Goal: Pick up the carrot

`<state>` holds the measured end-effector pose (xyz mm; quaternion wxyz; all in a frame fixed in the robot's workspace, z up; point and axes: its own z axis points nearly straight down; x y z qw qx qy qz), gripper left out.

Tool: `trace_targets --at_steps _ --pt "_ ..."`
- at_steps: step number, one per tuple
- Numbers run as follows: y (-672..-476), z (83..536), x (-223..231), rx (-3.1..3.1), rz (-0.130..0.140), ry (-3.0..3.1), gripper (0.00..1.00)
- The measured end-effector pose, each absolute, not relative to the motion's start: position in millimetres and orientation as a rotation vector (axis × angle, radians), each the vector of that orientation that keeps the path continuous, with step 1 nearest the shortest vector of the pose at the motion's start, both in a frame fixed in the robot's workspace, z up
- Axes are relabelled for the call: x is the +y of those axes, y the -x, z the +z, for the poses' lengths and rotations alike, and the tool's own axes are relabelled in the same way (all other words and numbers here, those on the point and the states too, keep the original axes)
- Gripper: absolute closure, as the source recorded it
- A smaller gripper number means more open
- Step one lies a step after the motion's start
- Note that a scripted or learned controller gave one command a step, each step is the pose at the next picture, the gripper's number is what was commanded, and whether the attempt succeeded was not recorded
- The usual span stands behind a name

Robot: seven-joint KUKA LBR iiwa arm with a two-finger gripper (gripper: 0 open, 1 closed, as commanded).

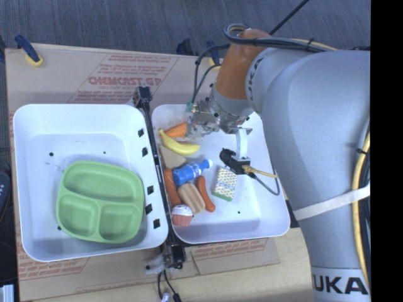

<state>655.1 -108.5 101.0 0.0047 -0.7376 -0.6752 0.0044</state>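
Note:
The carrot [175, 130] is a short orange piece lying at the back left of the right bin [269, 212], just behind a yellow banana [179, 146]. My gripper [200, 127] is low over the back of that bin, right beside the carrot's right end, which it partly hides. I cannot see whether anything is between the gripper's tips.
In the right bin also lie a blue bottle [189, 172], a bun-coloured hot dog [191, 199], two orange-red sausages [206, 194], a patterned sponge-like block [225, 183] and a small cupcake-like toy [182, 215]. The left bin [38, 131] holds a green divided plate [82, 181].

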Motion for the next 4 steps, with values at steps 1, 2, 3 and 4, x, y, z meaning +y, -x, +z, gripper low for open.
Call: trace_targets --at_steps 1,2,3,4 --pt "-565.1 91.0 -95.7 -2.078 0.005 2.350 1.00" --pt "-655.5 252.0 -101.2 -1.796 -0.001 2.578 1.00" --pt "-654.8 250.2 -100.9 -1.796 0.004 2.575 0.00" --pt "-648.1 90.3 -100.1 -1.938 0.007 2.467 0.00"
